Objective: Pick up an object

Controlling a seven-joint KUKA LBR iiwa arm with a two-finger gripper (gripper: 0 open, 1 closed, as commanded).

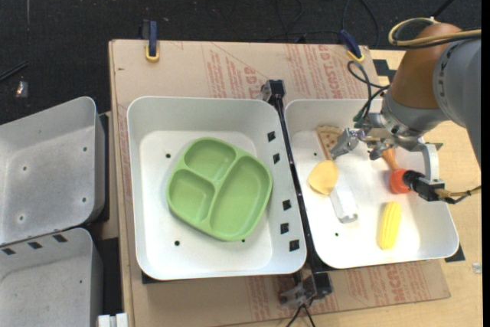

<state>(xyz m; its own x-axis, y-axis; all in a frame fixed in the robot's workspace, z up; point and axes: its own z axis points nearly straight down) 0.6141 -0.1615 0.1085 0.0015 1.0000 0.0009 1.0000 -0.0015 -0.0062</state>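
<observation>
Left bin (145, 188): green plate (220, 188), lying flat. Right bin (440, 241): yellow piece (323, 177) near the divider, clear block (343, 205) just below it, corn (389, 225) and orange-red object (398, 180) further right. Gripper (360, 140) above the bin's upper part, fingers spread apart, nothing between them.

Red printed lettering runs across the brown cardboard sheet (230, 61) under the bins, seen reversed and too broken to read.
</observation>
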